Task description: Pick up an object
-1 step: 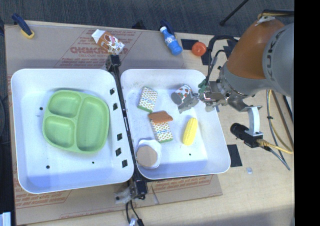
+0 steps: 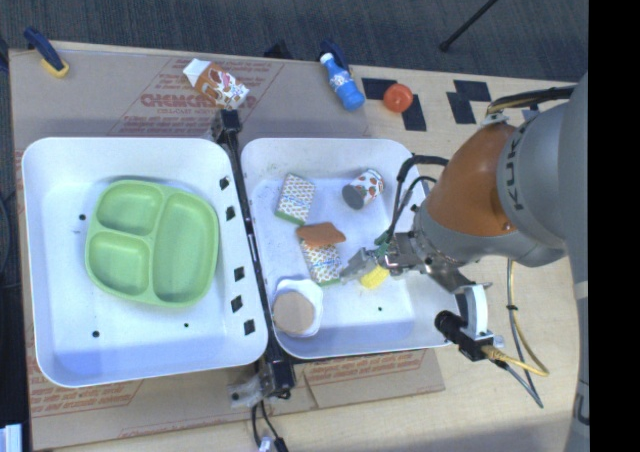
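The jaws sit low over the right bin (image 2: 400, 335), near its right wall, at the end of a grey arm (image 2: 540, 180) with an orange band that reaches in from the right. Whether the jaws are spread or pressed together cannot be told; the wrist hides most of them. A small yellow piece (image 2: 374, 278) lies just beside the tip of the jaws, on the bin floor. Nothing is visibly held.

Further left in the same bin, near its middle, a brown cookie-shaped toy (image 2: 322, 234) rests on top of a patterned packet (image 2: 322, 262). A second patterned packet (image 2: 295, 198) lies toward the far left corner of this bin. A small rounded toy with a grey face (image 2: 363, 189) sits near the far wall. In the near left corner stands a white cup with a brown top (image 2: 296, 310).

The left bin (image 2: 60, 340) touches the right one along a black clip strip. It holds a green divided plate (image 2: 153, 241) with three sections, lying flat near the middle.

On the cardboard-covered worktop (image 2: 130, 105) beyond the bins lie a small snack pouch (image 2: 216, 83) near the far edge above the left bin, a blue bottle (image 2: 343, 82) on its side above the right bin, and an orange ball (image 2: 398, 97) just to its right. A blue and yellow clamp (image 2: 46, 52) grips the far left corner.
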### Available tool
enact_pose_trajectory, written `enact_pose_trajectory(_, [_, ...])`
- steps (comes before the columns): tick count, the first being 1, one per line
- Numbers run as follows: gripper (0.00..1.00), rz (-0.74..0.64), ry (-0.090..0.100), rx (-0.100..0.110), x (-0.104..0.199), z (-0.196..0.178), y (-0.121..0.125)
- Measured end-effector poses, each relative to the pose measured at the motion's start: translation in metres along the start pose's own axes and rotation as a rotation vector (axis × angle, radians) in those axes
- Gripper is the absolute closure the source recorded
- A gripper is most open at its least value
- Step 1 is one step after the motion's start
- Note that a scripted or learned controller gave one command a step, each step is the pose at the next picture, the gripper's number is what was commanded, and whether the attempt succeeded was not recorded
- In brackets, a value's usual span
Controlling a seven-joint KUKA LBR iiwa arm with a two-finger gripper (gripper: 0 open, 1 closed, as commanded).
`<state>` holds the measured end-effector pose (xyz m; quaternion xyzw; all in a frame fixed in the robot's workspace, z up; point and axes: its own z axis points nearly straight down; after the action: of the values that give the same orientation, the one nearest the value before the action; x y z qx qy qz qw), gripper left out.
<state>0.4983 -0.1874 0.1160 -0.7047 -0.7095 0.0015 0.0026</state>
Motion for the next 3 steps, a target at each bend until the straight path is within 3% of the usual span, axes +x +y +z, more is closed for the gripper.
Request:
enact_pose_trajectory(1, [1.00, -0.007, -0.001, -0.001, 0.000, -0.011, 0.001])
enact_pose_trajectory(2, [1.00, 0.000, -0.001, -0.006, 0.064, -0.104, -0.021])
enact_pose_trajectory(3, [0.00, 0.001, -0.001, -0.005, 0.064, -0.103, -0.022])
